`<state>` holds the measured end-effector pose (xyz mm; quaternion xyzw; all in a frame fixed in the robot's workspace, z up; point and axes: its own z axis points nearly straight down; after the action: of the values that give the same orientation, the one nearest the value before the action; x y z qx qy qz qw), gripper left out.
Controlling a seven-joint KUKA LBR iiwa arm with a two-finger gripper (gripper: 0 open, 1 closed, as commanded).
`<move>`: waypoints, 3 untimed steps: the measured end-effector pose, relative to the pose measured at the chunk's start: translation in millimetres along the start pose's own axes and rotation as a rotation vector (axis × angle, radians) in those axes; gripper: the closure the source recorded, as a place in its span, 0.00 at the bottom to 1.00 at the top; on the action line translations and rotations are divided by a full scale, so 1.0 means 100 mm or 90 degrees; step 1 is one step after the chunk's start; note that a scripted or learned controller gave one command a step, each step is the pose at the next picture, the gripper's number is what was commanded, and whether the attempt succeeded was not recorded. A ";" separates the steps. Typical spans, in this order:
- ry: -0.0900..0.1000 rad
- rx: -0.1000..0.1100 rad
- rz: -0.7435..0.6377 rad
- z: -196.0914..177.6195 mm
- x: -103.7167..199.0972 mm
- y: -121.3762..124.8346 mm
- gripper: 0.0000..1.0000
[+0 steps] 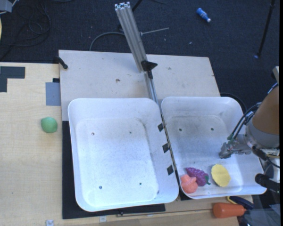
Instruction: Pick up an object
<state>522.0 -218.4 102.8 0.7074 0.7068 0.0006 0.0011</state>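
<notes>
Pick not done yet. Metal end effector [226,152] hovers low in the right white bin [203,105], just above the flat yellow round object [220,175]; can't tell its state. Purple lumpy toy [197,174] and orange toy [188,184] sit nearby. Grasp and lift remain.

You see white bins [115,108] (speckled grey) — a yellow piece [220,175], purple toy [197,174], orange toy [188,184] — and a green ball [49,125].
</notes>
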 end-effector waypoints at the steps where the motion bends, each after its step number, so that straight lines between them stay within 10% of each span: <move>1: 0.000 0.000 0.000 -0.41 -0.02 0.01 1.00; 3: 0.000 -0.001 -0.001 -1.37 0.05 0.03 1.00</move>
<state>525.0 -213.6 240.0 0.7071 0.7072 0.0010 0.0019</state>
